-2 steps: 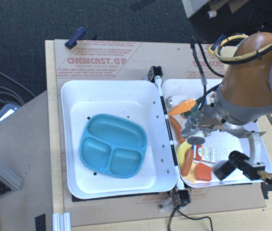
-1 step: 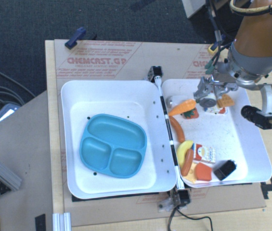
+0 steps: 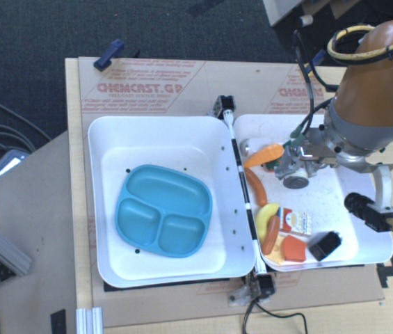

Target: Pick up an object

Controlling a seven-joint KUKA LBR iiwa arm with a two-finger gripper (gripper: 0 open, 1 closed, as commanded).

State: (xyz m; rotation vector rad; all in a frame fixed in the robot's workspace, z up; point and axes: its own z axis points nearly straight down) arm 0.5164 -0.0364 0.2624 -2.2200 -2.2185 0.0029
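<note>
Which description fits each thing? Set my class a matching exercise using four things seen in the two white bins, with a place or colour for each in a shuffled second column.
Column one:
1. divided plate
2. carrot
3. banana
4. black block

Column two:
A. yellow, by the divider between the bins
B. blue, alone in the left bin
C. dark, near the right bin's front edge
D. orange, toward the back of the right bin, close to the gripper

Pairs: 1-B, 2-D, 3-A, 4-C
</note>
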